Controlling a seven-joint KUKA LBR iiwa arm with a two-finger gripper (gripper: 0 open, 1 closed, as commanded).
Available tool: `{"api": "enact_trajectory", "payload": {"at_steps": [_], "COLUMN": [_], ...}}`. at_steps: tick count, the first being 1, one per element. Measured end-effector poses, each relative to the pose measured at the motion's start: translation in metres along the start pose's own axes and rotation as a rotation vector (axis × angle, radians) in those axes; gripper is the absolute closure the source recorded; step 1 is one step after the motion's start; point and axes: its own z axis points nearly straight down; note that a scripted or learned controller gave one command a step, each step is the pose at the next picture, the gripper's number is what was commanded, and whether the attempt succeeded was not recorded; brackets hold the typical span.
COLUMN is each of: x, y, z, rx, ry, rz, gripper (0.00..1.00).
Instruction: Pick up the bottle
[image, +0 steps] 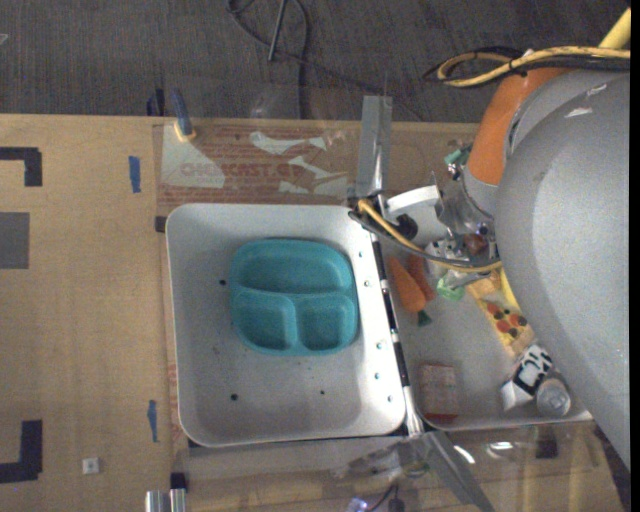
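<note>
Beside the bottle a toy carrot, teal tray apart, gripper state unclear

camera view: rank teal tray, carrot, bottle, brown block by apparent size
1. teal tray, by far the largest.
2. carrot.
3/4. bottle and brown block look alike; the arm hides part of the bottle, so I won't rank them.

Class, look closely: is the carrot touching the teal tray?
Apart. The camera view shows the carrot in the right bin and the teal tray in the left bin, bin walls between them.
</note>
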Motion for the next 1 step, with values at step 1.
{"api": "enact_trajectory", "payload": {"at_steps": [1], "x": [0.0647], "y": [-0.0455], "z": [-0.0451], "rx": [-0.004], "ry": [0.008], "rz": [-0.010], "gripper": [1.00]}}
